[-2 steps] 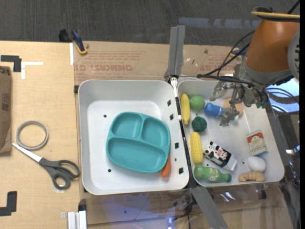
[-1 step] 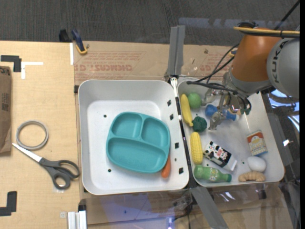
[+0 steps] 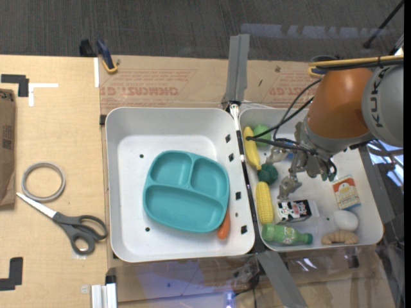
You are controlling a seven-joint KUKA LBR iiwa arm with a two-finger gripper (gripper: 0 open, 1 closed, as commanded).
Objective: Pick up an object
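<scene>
Camera view from above: the arm comes in from the right, orange band up top, and its gripper hangs low in the right bin, just above a small black-and-white carton. I cannot tell how the gripper stands; nothing shows caught in it. Around it lies the pick of the lot: a banana along the bin's left wall, a green round piece at its top end, a dark green broccoli-like lump just left of the gripper, a corn cob below that, a green bottle on its side at the near edge. To the right sit a small milk carton, a white egg and a tan croissant. Over in the left bin, a teal divided plate with a carrot touching its lower right edge. Scissors and a tape roll lie on the bench to the left.
</scene>
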